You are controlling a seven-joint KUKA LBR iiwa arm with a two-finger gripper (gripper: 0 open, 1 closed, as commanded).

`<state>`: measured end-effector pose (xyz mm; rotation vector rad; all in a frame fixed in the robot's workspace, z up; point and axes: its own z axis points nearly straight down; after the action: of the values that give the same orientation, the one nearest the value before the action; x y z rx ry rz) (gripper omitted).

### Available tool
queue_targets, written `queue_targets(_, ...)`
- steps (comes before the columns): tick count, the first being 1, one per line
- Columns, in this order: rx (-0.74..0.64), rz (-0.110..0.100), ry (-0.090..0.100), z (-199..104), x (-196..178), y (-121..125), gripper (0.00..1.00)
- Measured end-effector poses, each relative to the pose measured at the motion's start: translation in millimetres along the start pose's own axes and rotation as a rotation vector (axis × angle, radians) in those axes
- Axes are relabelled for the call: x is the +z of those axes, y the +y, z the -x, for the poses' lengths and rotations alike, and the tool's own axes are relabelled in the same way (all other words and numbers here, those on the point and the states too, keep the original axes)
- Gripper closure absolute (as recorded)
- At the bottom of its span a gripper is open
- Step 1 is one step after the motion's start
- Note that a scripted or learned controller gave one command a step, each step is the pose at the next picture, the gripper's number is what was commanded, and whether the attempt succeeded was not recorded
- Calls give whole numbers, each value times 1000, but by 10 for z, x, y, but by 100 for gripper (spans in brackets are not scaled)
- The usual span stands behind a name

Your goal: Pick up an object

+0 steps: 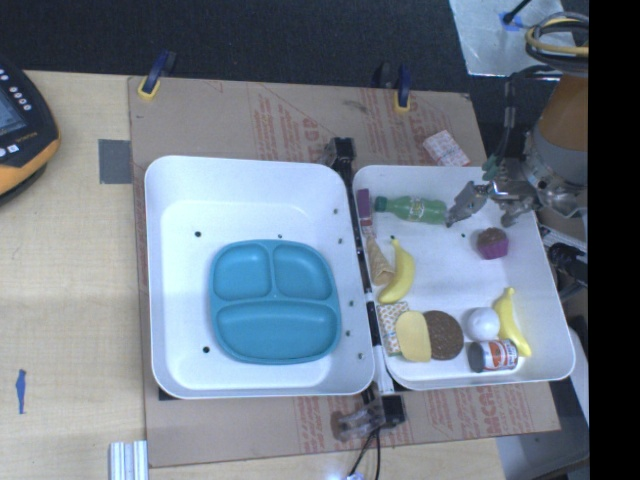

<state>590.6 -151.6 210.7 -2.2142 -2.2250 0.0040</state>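
My gripper (pixel 487 205) hangs over the right bin (pixel 560 368), fingers spread, nothing btwn them. Purple ball (pixel 491 243) sits just below it; green bottle (pixel 410 209) lies to its left.

Before me: two white bins (pixel 160 268) (pixel 555 288). One blue divided plate (pixel 275 301). Two bananas (pixel 400 273) (pixel 512 320). One green bottle (pixel 410 208), one purple fruit (pixel 491 243), one white ball (pixel 484 322), one brown cookie (pixel 443 335), one small can (pixel 494 356).
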Motion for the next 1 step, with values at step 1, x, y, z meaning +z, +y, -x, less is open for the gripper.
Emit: queue_targets(1, 1, -10, 3, -128, 472, -760, 0)
